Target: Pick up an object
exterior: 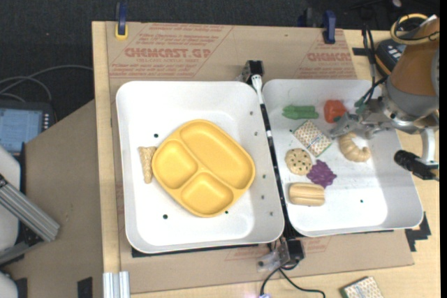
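I saw the gripper [347, 123] low in the right bin [398, 216], just left of the croissant [355, 149] and below the red toy [334, 109]; I could not tell its opening or hold. The yellow tray [202, 167] sat in the left bin [133, 150].

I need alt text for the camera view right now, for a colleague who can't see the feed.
The arm's claw hovers low in the right bin among toy foods: a croissant, red piece, green piece, cracker, cookie, purple grapes and bread roll. The left bin holds a yellow divided tray.
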`<state>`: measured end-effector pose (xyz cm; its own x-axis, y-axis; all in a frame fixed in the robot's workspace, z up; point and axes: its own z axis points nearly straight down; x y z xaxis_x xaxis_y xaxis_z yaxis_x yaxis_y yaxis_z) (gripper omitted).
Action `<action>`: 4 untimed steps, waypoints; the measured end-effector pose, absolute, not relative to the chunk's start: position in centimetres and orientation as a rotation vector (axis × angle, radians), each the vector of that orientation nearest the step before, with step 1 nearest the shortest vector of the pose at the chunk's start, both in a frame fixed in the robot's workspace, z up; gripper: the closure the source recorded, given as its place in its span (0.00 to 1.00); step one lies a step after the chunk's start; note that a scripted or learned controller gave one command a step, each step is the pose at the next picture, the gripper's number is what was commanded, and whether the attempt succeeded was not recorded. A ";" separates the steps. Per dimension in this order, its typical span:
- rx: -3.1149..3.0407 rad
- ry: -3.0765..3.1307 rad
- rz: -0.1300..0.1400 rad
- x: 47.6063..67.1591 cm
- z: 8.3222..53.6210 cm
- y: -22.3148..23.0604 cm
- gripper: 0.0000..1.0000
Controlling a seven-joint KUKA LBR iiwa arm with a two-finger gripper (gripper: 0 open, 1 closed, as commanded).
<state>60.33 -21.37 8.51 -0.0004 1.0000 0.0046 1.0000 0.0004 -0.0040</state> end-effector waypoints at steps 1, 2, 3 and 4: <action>-2.218 -2.223 0.002 63.1 8.5 -17.7 0.00; -2.208 -2.174 0.067 65.4 7.8 -15.9 0.00; -2.213 -2.175 0.066 65.3 7.8 -14.0 0.00; -2.194 -2.201 0.062 65.6 7.9 -12.0 0.00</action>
